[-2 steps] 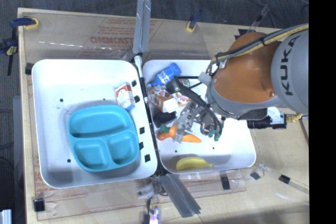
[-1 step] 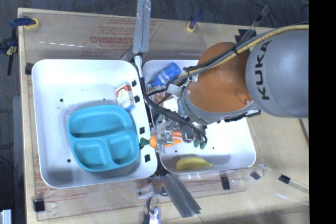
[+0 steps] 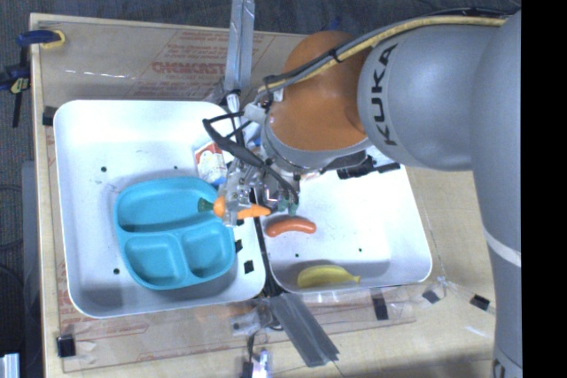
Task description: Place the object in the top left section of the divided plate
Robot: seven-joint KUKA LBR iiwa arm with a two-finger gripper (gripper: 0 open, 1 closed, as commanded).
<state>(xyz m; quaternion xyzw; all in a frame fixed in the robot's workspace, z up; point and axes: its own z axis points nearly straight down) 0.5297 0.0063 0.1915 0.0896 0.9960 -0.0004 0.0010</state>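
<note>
White capital letters reading "KUKA" (image 3: pixel 383 98) run down the grey arm (image 3: pixel 443 93), just beside its orange band. On the counter (image 3: pixel 133 57), beyond the far rim of the left bin (image 3: pixel 80 190), lies faded red print (image 3: pixel 190 66); its letters are too faint and blurred to read.

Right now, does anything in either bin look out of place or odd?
Nothing is spilled or damaged. The blue divided plate sits flat in the left bin. A small carrot-like orange object at the gripper overhangs the plate's right rim. A sausage and banana lie in the right bin.
</note>
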